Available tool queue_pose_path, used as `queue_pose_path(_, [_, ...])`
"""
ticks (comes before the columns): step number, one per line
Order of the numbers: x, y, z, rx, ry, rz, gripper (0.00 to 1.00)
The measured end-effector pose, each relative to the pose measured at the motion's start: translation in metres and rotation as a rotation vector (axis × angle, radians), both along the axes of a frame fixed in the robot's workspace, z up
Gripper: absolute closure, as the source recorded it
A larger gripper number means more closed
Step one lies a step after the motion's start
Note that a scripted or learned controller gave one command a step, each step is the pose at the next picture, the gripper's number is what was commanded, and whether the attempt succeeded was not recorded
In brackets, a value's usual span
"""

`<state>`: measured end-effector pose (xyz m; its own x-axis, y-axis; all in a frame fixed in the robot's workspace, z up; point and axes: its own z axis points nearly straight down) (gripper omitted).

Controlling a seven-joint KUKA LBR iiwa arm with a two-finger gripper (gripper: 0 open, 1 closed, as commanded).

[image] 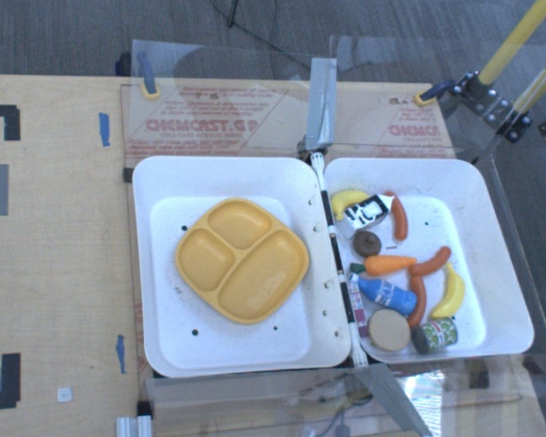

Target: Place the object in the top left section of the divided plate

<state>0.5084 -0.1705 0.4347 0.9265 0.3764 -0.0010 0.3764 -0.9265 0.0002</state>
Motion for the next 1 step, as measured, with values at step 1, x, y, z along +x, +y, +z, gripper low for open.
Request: queue_pose_path(1, [-0.0287, 0.0990, -0.0004, 0.001, 0.002, -0.186, 1.00])
